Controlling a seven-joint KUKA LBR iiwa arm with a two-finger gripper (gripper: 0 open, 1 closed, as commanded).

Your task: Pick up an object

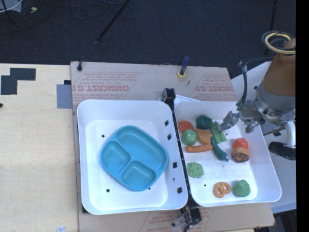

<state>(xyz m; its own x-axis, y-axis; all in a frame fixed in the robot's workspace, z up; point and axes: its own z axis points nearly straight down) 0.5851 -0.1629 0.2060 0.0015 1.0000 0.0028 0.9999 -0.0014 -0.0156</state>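
Observation:
The right bin (270, 178) holds several toy foods: a red tomato (185, 126), a green round fruit (189, 137), a dark green pepper (203, 122), an orange carrot (199, 148), a green pickle (217, 132), a red and orange piece (240, 150), a knobbly green piece (195, 169), a pretzel (221, 189) and a green lump (241, 188). My gripper (238, 123) hangs over the far right part of this bin, just right of the pickle and above the red and orange piece. Its fingers (226, 123) look spread, with nothing between them.
The left bin (91, 129) holds a blue divided plate (133, 157). A black divider (176, 149) runs between the bins. Both bins rest on cardboard (125, 83), with a blue and yellow clamp (183, 67) at its far edge.

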